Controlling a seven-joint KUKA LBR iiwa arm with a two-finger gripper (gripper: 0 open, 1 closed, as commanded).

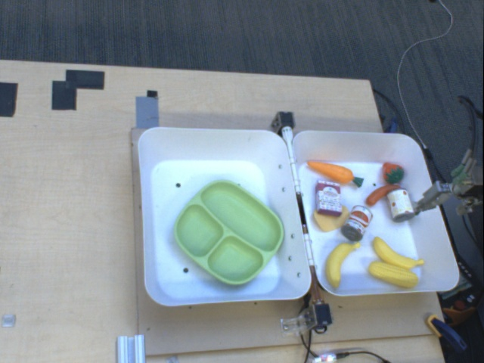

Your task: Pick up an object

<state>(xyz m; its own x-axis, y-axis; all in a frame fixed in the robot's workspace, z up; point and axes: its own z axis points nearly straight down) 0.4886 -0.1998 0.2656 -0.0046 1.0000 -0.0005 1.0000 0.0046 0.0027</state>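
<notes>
The right bin [432, 171] holds several small objects. An orange carrot [330, 172] lies at the back, with a dark red box [328, 198] and a yellow disc [325, 221] in front of it. A small can with a red label [357, 222] lies tilted in the middle. A white jar [399, 203] sits by an orange-red chili [380, 193] and a red fruit with a green top [392, 173]. One banana [338, 262] and a pair of bananas [393, 265] lie at the front. My gripper [420, 203] reaches in over the right wall, its tip right beside the white jar.
The left bin [151, 203] holds a green divided plate [229, 231]. A hinge and bracket [284, 122] run between the bins. Cables and clamps sit at the bench's front edge [314, 320]. Wooden bench top stretches to the left.
</notes>
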